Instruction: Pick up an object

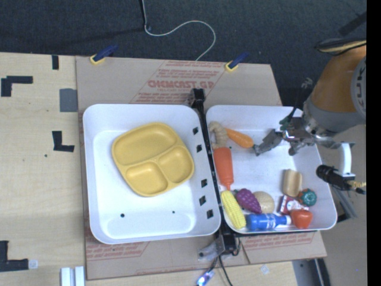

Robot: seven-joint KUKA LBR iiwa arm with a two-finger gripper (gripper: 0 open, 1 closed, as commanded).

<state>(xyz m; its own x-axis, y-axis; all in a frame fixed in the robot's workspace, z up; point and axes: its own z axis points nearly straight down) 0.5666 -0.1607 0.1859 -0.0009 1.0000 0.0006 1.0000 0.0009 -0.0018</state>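
I count about nine toy foods in the right bin (309, 159), none of them lifted. One small orange carrot-like piece (240, 138) lies nearest the gripper, near the bin's far-left corner, with one pale knobbly piece (218, 133) just beside it against the left wall. Below those, one longer orange-red piece (224, 166) runs along the same wall, and one yellow corn cob (233, 209) lies tilted at its lower end. Along the near wall I see one purple grape bunch (248, 200), one pale round piece (264, 203), one blue bottle (266, 221) lying on its side, one red piece (302, 218) and one green ball (308, 197), all crowded together and several touching. One tan block (291, 182) stands apart just above that cluster. The gripper (269, 141) hangs over the bin's far half, to the right of the small carrot piece and apart from it; its fingers (262, 145) point left, and I cannot tell from this slant how wide they stand, though nothing shows between them. The arm (339, 94) comes in from the right. The left bin (95, 159) holds one yellow divided plate (153, 158) with three compartments, sitting toward its far half.
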